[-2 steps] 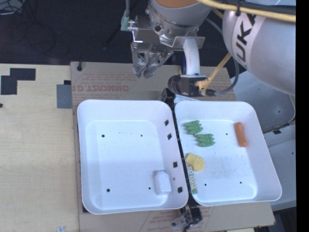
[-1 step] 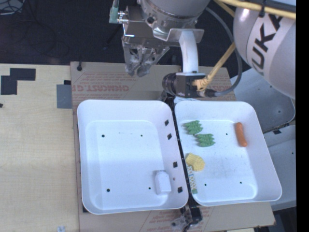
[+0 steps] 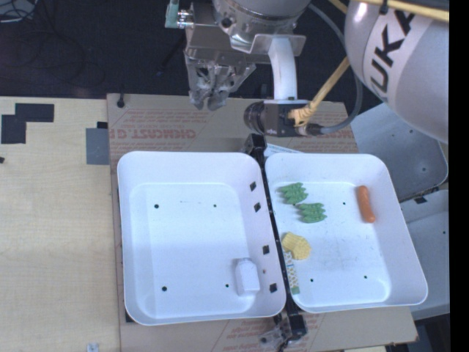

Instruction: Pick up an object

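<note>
No object has yet been taken up. Candidates are noted in both bins: in the right bin (image 3: pixel 396 218), two green leaf-shaped pieces (image 3: pixel 294 193) (image 3: pixel 312 212) lie near each other toward the rear left, a yellow piece (image 3: pixel 296 246) lies close against the dividing wall, and an orange sausage-shaped piece (image 3: pixel 365 203) lies apart near the right wall. In the left bin (image 3: pixel 146 174), a white block (image 3: pixel 246 276) rests near the front right corner, hard to tell from the white floor. The gripper (image 3: pixel 211 96) is held high behind the left bin, over the cardboard sheet (image 3: pixel 154 127), with its fingers drawn close together and nothing seen between them. Several risks are judged from this layout. The flat green and yellow pieces may be slid over rather than gripped. The yellow piece and the white block are near walls, so a finger could be landed on the rim or blocked by it. The orange piece may be rolled aside if approached across its length. A descent with fingers left this narrow would be expected to push any target away instead of straddling it.
</note>
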`<action>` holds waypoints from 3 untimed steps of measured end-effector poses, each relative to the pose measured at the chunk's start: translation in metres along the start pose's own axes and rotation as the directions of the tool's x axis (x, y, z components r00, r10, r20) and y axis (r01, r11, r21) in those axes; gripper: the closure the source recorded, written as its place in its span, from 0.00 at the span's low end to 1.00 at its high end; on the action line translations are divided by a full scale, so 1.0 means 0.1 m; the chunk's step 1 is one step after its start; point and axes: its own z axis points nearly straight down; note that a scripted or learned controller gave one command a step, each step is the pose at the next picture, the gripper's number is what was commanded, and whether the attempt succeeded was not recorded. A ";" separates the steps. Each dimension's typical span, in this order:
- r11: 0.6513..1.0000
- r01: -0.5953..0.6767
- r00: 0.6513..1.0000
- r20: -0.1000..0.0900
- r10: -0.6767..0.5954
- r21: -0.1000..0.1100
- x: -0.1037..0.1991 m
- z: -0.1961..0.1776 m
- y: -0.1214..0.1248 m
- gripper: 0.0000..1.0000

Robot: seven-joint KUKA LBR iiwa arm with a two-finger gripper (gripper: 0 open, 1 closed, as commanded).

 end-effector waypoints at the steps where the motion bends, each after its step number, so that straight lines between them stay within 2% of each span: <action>1: 1.000 -0.001 1.000 0.000 0.001 0.003 -0.02 0.00 -0.13 1.00; 2: 1.000 0.000 1.000 0.000 0.000 0.003 -0.02 0.00 -0.23 1.00; 3: 1.000 -0.001 1.000 0.000 0.001 0.004 -0.02 0.00 -0.46 1.00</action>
